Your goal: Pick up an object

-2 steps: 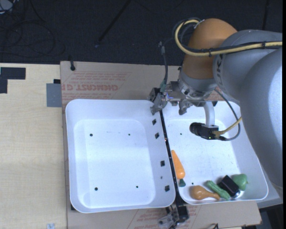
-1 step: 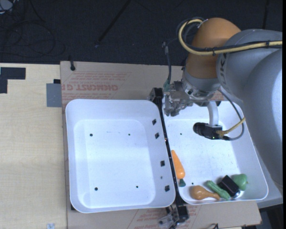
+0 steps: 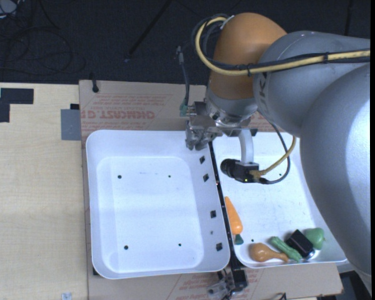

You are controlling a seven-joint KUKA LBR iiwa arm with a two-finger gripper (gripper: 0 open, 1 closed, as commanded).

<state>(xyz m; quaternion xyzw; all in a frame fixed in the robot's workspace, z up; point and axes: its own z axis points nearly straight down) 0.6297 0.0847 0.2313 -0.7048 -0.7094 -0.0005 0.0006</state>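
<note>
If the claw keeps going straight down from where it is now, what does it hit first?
Probably the right bin's bare floor near its upper left corner, by the divider. The claw sits well above the carrot. Depth is hard to judge here.

Robot lab: bench [image 3: 31,186], white bins [image 3: 100,167], cables [image 3: 203,42].

**One fixed camera above the bench**

A single camera looked down at a slant from above the pale wooden bench [image 3: 31,192]. It sat close enough that the two shallow white plastic bins [image 3: 103,149] filled the middle of its view, left and right. The big grey robot arm with the orange band [image 3: 325,124] entered from the right. Dark floor with cables lay at the far side.
</note>
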